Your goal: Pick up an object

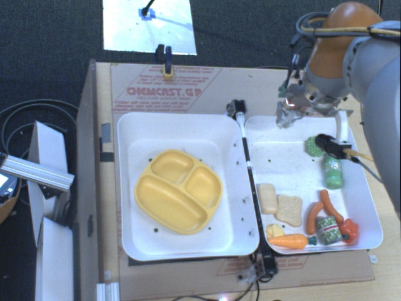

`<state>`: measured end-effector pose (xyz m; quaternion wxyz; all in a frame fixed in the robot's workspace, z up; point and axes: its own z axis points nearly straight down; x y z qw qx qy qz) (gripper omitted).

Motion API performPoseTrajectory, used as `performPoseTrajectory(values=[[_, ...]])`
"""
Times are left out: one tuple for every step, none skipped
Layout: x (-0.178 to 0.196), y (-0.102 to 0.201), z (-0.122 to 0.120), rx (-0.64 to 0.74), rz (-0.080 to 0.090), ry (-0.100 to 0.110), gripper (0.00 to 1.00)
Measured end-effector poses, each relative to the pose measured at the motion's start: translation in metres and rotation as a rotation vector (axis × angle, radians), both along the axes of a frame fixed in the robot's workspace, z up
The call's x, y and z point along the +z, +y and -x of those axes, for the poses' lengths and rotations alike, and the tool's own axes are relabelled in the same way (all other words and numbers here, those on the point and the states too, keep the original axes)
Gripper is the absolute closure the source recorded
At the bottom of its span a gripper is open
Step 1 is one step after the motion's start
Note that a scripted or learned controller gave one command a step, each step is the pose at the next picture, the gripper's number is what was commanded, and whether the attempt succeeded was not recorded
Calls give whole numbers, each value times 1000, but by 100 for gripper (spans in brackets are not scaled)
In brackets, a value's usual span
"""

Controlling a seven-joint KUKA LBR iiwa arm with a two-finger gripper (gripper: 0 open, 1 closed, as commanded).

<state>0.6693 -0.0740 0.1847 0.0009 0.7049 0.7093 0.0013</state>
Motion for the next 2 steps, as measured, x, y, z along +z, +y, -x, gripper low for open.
performPoseTrajectory(values=[[-37,-43,41,-5,2,4,0],[-60,-39,98,-5,0,3,0]])
